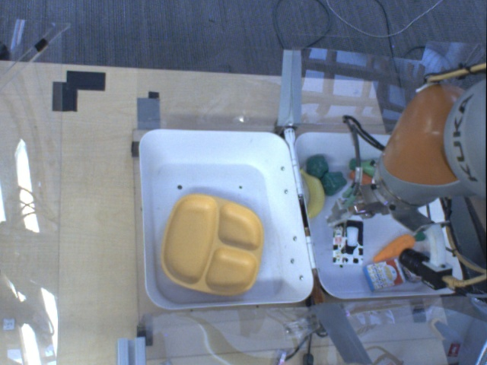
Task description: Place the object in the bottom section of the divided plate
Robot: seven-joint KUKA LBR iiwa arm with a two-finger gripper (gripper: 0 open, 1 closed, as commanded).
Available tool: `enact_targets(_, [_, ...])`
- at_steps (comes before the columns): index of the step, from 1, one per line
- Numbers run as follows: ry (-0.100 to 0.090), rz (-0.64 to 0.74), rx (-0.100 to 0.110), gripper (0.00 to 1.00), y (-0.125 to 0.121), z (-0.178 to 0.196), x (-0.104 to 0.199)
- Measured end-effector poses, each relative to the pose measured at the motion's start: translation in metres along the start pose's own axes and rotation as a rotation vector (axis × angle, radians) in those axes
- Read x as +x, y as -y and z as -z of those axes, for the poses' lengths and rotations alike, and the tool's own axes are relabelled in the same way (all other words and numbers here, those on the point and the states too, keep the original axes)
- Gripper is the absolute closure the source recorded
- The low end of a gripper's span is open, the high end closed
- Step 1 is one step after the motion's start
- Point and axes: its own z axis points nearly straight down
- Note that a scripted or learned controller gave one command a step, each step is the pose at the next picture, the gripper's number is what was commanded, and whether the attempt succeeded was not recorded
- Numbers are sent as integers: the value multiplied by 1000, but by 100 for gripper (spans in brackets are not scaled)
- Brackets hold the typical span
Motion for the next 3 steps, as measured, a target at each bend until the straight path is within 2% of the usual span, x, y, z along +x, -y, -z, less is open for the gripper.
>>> enact_targets(1, [-5, 165, 5, 100, 1, -11, 76])
enact_targets(2, [-3, 223, -2, 100, -12, 78, 132])
enact_targets(3, [-6, 284, 7, 100, -18, 6, 174])
